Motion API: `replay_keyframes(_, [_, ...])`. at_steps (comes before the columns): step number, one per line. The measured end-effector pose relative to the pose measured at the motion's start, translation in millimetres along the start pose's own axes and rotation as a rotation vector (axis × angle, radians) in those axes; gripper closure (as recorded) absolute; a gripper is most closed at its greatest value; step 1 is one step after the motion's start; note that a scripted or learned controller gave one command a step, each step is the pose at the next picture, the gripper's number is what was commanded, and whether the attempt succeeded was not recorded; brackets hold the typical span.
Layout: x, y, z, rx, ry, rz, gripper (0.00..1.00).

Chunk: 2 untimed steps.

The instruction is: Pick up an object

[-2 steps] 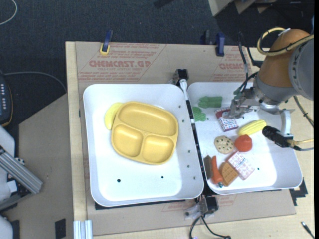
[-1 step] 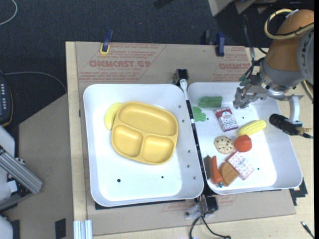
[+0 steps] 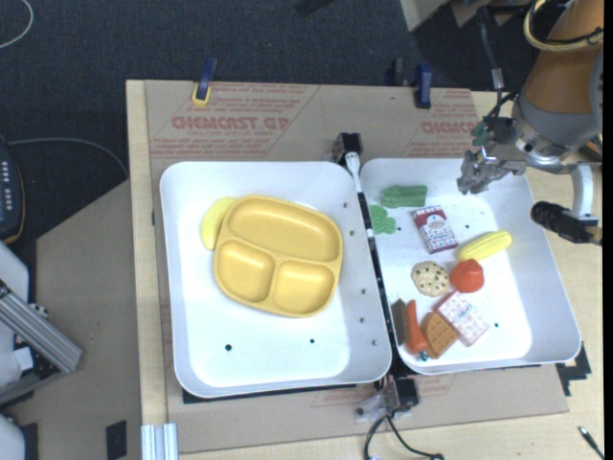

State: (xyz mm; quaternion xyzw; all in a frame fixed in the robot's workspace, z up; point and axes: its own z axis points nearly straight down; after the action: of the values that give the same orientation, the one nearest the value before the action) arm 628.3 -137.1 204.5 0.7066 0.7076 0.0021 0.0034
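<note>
My gripper (image 3: 473, 177) hangs over the far right part of the right bin (image 3: 546, 286), above bare white floor, with nothing seen between its fingers. Toy food lies in that bin below and left of it: a green piece (image 3: 403, 195), a smaller green leaf (image 3: 382, 221), a red and white packet (image 3: 435, 228), a yellow corn cob (image 3: 485, 245), a red tomato (image 3: 467, 276), a chocolate chip cookie (image 3: 430, 277), a pink wafer packet (image 3: 465, 317), a brown cracker (image 3: 440, 333) and an orange carrot (image 3: 416, 329).
The left bin (image 3: 192, 343) holds a yellow divided plate (image 3: 277, 254) with a yellow banana-like piece (image 3: 214, 220) tucked under its left edge. Blue clamps (image 3: 203, 82) (image 3: 422, 84) stand at the cardboard's far edge. A black bar runs between the bins.
</note>
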Motion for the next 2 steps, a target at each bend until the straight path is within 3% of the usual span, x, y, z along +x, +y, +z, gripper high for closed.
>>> replay_keyframes(1, [0, 1, -22, 0.002, 0.001, 0.001, 1.0])
replay_keyframes(2, [55, 6, -33, 0.003, 0.003, -0.005, 1.0])
